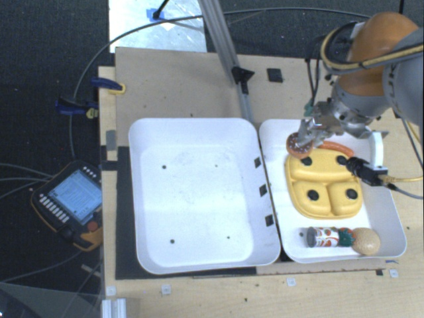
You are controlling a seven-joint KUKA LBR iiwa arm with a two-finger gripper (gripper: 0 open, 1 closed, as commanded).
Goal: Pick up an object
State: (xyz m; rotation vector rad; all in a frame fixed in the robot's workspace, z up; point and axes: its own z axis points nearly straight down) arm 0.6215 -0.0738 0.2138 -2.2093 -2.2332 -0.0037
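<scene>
1. Right now the gripper [306, 138] hangs low over the right bin [397, 234] — I cannot tell how wide it is or what it has.
2. Just under it sits a round brown donut [298, 146], touching the yellow tray [324, 184].
3. Farther off lie a small can [324, 237] and a tan ball [366, 241] — likely spare picks.

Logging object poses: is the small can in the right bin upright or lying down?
Lying down: the can rests on its side by the near wall, beside a tan ball.

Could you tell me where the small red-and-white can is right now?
The small red-and-white can lies on its side in the right white bin, at its near edge, between the yellow plastic tray and a beige egg-shaped object.
</scene>
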